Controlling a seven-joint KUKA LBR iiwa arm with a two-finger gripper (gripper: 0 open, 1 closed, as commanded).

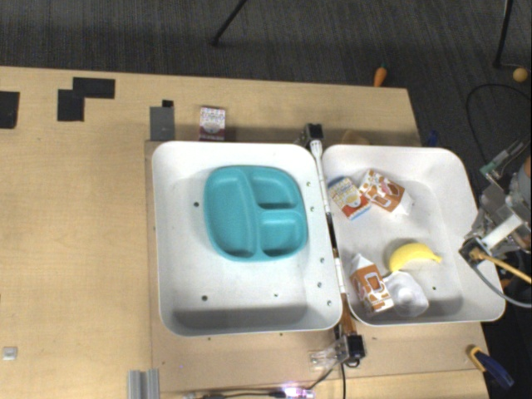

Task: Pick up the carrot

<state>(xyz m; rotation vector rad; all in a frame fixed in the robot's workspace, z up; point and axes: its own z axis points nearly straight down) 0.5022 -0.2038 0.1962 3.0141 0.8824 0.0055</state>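
Reaching arm: the grey arm [504, 191] enters at the right edge, over the right rim of the right bin [465, 166].
Claw: the gripper [486, 244] sits low at that rim, outside the bin's floor; whether it is wide or narrow, I cannot tell.
Carrot: I cannot pick it out for certain; a small orange object [380, 76] lies at the bench's far edge, well apart from the gripper, too small to identify.
Right bin contents: two snack packets [370, 194] near the far-left corner; a banana [413, 256] mid-floor; a third packet [371, 286] touching a clear wrapper [407, 294] at the near wall.
Open room: bare floor along the right wall, between the banana and the gripper.
Left bin: the left bin [174, 223] holds a teal divided plate [253, 212], with bare margin all around.
Bench: the bench [75, 248] lies open to the left.
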